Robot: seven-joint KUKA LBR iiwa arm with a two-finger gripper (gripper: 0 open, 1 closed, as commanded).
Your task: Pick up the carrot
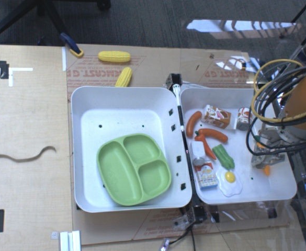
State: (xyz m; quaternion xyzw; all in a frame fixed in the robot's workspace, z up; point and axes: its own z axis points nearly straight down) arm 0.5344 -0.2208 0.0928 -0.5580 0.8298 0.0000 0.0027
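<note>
Orange carrot (267, 169) pinched between fingers (261, 162), low over right bin (278, 190), near its right wall.

Red mirrored lettering on the cardboard (105, 72) resists reading.

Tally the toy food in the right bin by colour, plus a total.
Right bin contents, as far as the view shows:
Orange/red: 4, two sausages, thin carrot, orange piece at the gripper
Green: 1, pepper
White/yellow: 1, fried egg
Printed packs: 4
Total: 10
</note>
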